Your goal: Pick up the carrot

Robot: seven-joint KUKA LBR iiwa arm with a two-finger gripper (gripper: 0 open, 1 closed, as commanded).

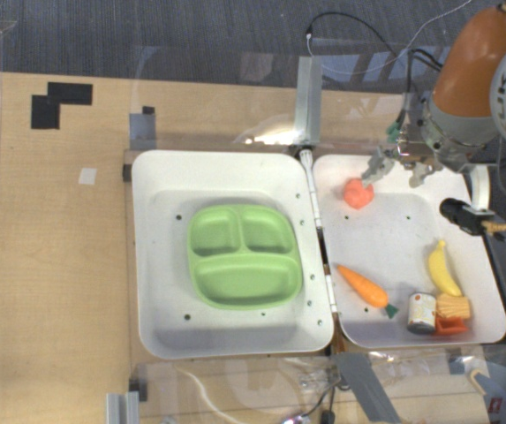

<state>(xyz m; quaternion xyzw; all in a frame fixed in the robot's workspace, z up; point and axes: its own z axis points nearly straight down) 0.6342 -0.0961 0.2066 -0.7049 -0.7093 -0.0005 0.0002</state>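
1. The left bin [147,237] holds a green plate [244,256] with three compartments, sitting near the bin's middle; nothing lies on the plate that I can see
2. The carrot [364,289] lies in the right bin [394,223], at about 7 o'clock from that bin's centre, close to the divider between the two bins; it lies flat and slanted, its thick orange end toward 10 o'clock and its green stalk end toward 4 o'clock, with bare bin floor all round it
3. A pink lump [358,193] sits at about 11 o'clock in the right bin, well apart from the carrot
4. The gripper [397,164] hangs over the bin's far edge at about 12 o'clock, just beside the pink lump; its two fingers are spread apart with nothing between them
5. A banana [443,269], a small can [421,311] and a yellow and orange block [452,313] crowd the 4 to 5 o'clock corner; the can is near the carrot's stalk end
6. I judge the task to be at the approach step, with no grasp made. The next move calls for travelling toward 7 o'clock, turning the wrist so the fingers straddle the carrot across its slant, then descending over its thicker middle, away from the can
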